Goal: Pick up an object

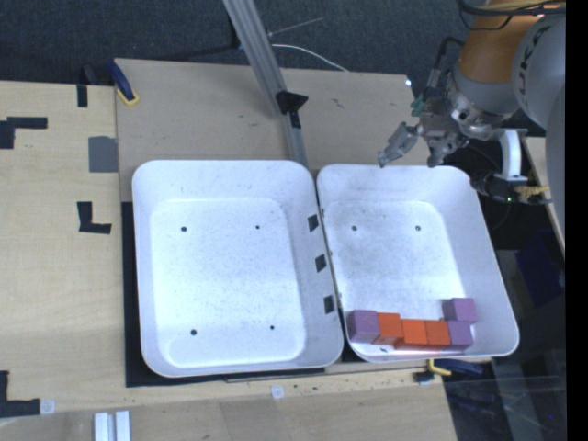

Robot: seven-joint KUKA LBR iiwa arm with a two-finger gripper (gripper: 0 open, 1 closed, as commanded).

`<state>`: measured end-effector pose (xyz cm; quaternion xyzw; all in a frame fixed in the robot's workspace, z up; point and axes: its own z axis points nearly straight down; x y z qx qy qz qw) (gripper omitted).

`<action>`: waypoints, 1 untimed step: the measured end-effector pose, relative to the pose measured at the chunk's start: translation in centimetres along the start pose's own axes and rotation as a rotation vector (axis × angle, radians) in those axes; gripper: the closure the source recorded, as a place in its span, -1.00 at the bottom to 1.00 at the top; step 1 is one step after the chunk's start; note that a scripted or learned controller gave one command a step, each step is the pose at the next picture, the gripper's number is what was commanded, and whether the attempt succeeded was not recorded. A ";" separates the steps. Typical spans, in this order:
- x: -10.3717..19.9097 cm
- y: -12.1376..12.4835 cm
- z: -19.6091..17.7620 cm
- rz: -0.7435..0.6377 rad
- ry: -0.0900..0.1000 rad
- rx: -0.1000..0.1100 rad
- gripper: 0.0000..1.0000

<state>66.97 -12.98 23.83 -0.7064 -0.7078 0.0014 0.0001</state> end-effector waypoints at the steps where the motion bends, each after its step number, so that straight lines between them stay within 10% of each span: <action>1: 5.3 -0.1 5.0 -0.003 0.002 0.003 -1.00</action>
